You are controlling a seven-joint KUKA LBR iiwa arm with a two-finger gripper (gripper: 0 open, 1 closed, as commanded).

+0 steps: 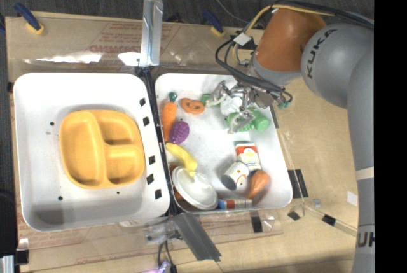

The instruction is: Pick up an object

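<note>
- Left bin (38,90): white and shallow. It holds a yellow divided tray (102,147) lying flat near its middle, with three compartments.
- A grey metal strip (151,33) stands at the far end of the seam between the two bins.
- Right bin (280,157): white, with a cluster of toy food.
- Along its left wall, far to near: an orange carrot (168,116), a purple grape bunch (179,132) just right of the carrot's near end, then a yellow banana (180,158).
- An orange flat piece (191,105) lies right of the carrot's far end.
- Near-left corner: a white lid-like dish (196,191), touching the banana's near tip.
- Near-right area: a red-and-white carton (247,155), a small white cup (235,175) just beside it, and a brown-orange rounded item (258,183) to the right. A marker-like stick (235,203) lies along the near wall.
- Far-right part of the bin: a green toy (255,121) sits on the floor.
- Gripper (240,110): low over the far-right part of the bin, directly at the green toy, the toy partly hidden by it. Cannot tell whether the hand is released or clenched, nor whether the toy is between the tips.
- The grey arm (337,68) enters from the right, with its orange band (283,39) above the wrist.
</note>
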